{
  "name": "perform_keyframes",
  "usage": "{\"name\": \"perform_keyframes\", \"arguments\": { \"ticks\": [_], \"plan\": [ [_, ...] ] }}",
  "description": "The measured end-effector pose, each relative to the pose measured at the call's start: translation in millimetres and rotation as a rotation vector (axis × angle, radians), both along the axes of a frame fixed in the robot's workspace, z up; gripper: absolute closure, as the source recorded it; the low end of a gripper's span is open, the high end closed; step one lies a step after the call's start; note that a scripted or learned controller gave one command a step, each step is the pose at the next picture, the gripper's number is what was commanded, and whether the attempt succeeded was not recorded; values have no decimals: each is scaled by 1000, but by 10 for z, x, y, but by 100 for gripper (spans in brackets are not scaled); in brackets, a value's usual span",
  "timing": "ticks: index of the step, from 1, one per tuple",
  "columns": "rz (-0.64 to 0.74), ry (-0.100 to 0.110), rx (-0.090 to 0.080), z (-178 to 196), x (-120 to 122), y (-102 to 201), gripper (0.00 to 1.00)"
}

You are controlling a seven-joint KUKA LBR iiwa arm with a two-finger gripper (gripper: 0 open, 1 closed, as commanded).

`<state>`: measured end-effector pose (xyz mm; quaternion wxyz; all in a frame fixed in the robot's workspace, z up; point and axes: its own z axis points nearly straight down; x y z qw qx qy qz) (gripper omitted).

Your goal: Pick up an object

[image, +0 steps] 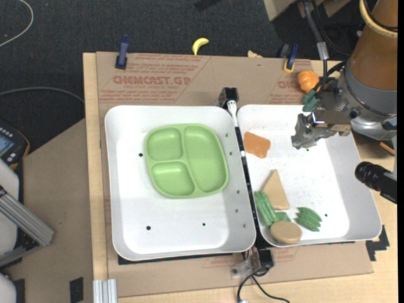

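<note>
My gripper (304,137) hangs over the upper middle of the right bin (344,169), above bare white floor. An orange slab (257,144) lies to its left near the bin's left wall. Lower in the bin sit a tan wedge (276,189), a green ridged piece (266,208), a leafy green piece (308,218) and a tan round piece (285,233). Nothing shows between the fingers.
The left bin (126,188) holds a green divided plate (187,160). A small orange object (307,79) and a yellow one (200,44) lie on the board behind the bins. Blue clamps (122,52) grip the board's far edge. A black cylinder (377,178) juts in at right.
</note>
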<state>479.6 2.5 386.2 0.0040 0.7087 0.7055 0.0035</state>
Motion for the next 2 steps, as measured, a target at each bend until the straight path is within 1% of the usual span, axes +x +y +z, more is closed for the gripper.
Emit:
{"name": "perform_keyframes", "arguments": {
  "ticks": [1, 2],
  "plan": [
    [10, 15, 2, -190, -5, 469, 100],
    [12, 3, 3, 357, 0, 1183, 100]
  ]
}}
